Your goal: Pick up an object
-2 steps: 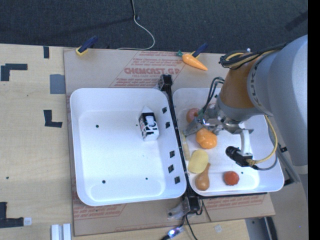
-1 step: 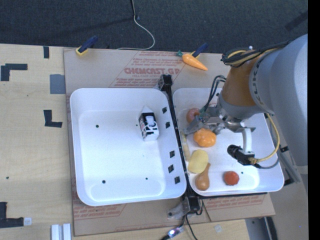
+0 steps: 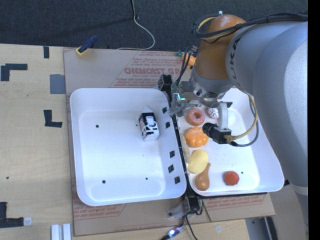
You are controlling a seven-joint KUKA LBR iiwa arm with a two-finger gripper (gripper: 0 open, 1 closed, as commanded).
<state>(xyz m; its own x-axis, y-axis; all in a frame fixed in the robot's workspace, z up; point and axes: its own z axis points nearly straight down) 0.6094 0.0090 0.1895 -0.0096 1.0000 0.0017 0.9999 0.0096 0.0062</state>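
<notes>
The right bin [image 3: 260, 181] holds a pink-iced doughnut [image 3: 195, 117], an orange fruit-like piece [image 3: 196, 137], a pale yellow piece [image 3: 198, 160], a brown pear-shaped piece [image 3: 202, 179] and a small red tomato-like ball [image 3: 230, 178]. A white and black cow-patterned cup [image 3: 148, 126] lies in the left bin [image 3: 87, 134]. My gripper [image 3: 200, 104] hangs over the far left part of the right bin, just above the doughnut. The wrist body hides its fingertips.
The grey arm and its orange band [image 3: 220, 44] cover the right bin's far right side. A black cable [image 3: 240, 139] loops over that bin. A black strip of clips [image 3: 172, 144] runs along the wall between the bins. Cardboard lies under both bins.
</notes>
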